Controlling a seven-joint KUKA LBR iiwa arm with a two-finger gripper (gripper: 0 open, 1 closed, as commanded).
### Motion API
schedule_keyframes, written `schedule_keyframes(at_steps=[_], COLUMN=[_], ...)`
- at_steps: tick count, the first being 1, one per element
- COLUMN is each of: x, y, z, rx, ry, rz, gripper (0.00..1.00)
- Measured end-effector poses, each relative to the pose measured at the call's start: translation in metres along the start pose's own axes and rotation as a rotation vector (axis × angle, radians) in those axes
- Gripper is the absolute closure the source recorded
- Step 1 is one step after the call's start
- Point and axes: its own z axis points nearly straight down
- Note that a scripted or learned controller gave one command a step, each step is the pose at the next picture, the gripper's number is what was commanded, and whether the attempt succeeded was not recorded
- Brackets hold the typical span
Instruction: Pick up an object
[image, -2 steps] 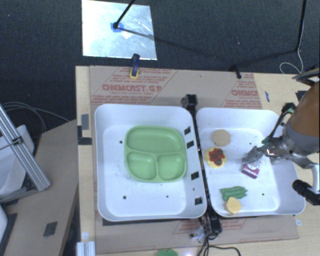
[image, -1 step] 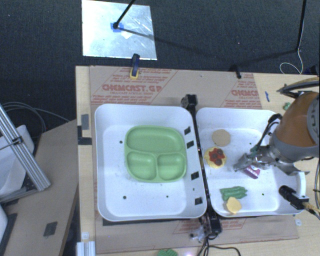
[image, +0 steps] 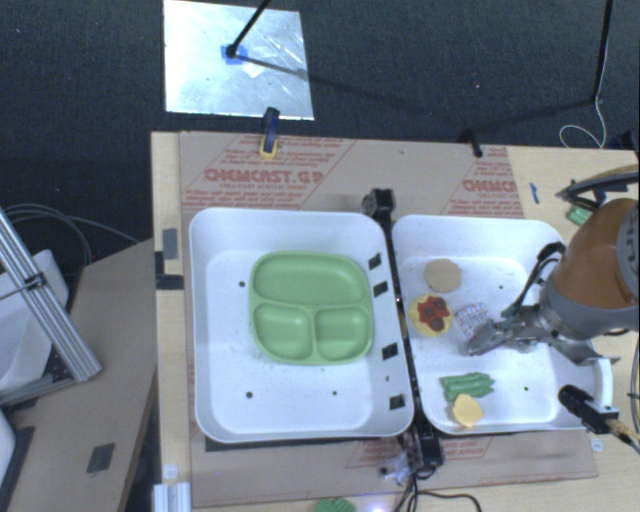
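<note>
The gripper (image: 478, 338) is lowered into the right bin (image: 530, 412), just right of the pizza toy (image: 432, 314); its opening cannot be told. The toy is judged light, stiff, flat, best pinched across its rim.

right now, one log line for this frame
gripper low in right bin | beside yellow-red toy | green divided plate in left bin
</note>
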Motion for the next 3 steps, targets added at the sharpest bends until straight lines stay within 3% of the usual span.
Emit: schedule_keyframes(at_steps=[1,2,3], x=[0.035,0.028,0.028], y=[0.042,0.011,0.013], z=[-0.016,0.0,-0.011], rx=[-0.006,0.002,-0.003], ry=[0.0,0.001,0.0], rz=[-0.008,0.0,-0.002], gripper=[0.0,0.0,1.0])
